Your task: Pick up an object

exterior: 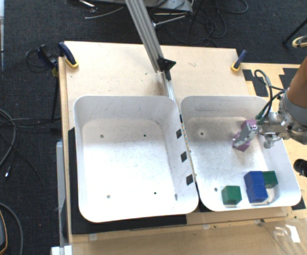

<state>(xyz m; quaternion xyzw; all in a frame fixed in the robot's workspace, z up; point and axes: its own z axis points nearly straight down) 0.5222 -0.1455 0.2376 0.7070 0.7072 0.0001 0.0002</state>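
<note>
Right bin (206,110), centre right of frame: gripper (247,137) low over the floor, purple block (244,144) between its jaws, apparently grasped. Lift remains, as judged. Lower right: green cube (231,194), blue block (255,186), untouched.

Robotics laboratory, test bench.
Pale plywood bench top (127,68) bearing two shallow white plastic bins (90,108); slanted aluminium camera mast (143,25); black cables (5,121) loose on dark carpet, left.
</note>
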